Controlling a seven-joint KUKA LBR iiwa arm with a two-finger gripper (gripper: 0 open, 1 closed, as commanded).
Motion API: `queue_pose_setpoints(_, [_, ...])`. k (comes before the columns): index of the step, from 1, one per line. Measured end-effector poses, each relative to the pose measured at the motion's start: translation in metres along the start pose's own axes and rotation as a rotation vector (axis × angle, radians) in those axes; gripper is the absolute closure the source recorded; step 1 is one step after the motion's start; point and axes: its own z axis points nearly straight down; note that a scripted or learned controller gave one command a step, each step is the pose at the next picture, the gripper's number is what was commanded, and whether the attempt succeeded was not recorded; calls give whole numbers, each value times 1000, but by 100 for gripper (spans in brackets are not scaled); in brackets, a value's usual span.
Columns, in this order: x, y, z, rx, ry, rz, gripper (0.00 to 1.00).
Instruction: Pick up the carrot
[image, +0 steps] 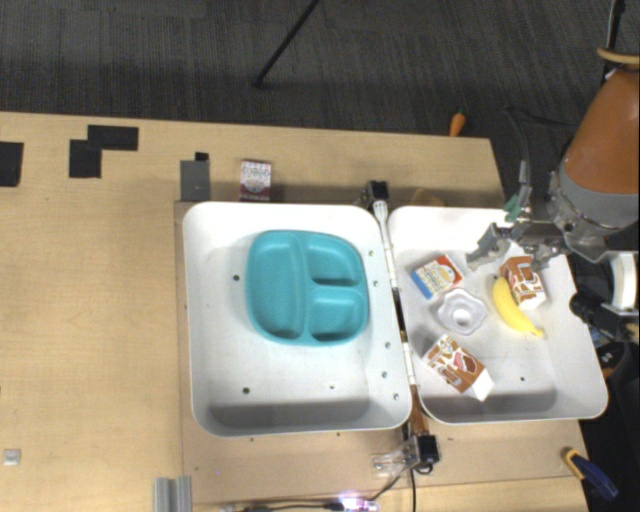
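My gripper hangs over the back of the right bin, just behind a brown and white carton and a banana. The arm's orange band and grey wrist cover the bin's back right corner. No object can be made out in the gripper. None of the items lying in the open in this bin looks like a carrot.
The right bin also holds a blue and orange carton, a clear cup and a second brown carton. A teal divided plate lies in the left bin. A small orange thing sits at the bench's back edge.
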Motion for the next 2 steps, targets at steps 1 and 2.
queue_pose_setpoints(1, [27, -26, -15, 2, 1, 227, 0])
queue_pose_setpoints(2, [58, -51, -15, 5, 2, 588, 0])
